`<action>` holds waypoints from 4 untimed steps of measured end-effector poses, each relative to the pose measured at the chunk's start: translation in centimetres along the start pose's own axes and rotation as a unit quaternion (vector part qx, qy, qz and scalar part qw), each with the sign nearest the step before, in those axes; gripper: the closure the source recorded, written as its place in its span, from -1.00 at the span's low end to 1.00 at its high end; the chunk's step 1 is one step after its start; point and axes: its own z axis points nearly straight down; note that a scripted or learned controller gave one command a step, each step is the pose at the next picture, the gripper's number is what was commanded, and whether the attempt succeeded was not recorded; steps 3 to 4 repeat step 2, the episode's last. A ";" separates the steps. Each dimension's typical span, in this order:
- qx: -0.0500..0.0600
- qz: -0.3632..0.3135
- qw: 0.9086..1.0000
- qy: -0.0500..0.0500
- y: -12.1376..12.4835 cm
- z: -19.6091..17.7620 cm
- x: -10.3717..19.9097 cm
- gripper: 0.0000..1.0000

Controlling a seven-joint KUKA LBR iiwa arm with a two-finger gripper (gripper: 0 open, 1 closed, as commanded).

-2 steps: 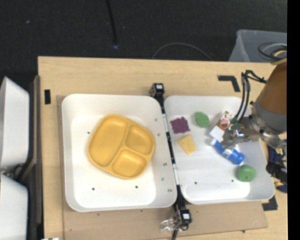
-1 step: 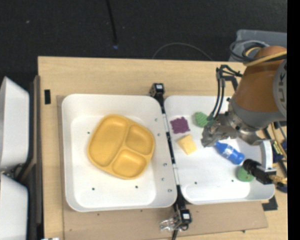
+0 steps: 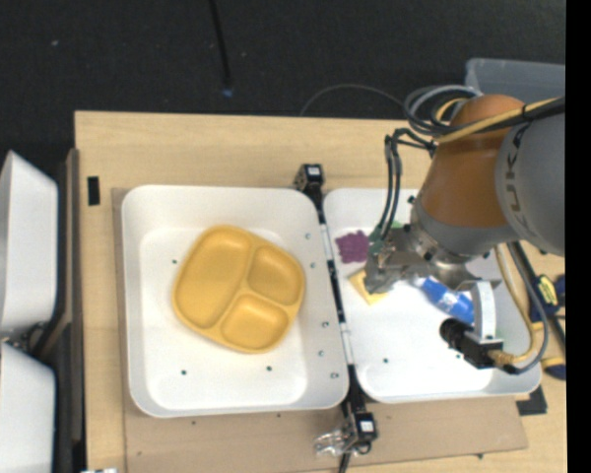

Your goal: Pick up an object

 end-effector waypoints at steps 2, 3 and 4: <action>0.000 0.000 1.000 0.000 -0.4 0.2 10.2 1.00; 0.000 0.000 1.000 0.000 -0.4 0.2 10.2 1.00; 0.000 0.000 1.000 0.000 -0.4 0.2 10.2 1.00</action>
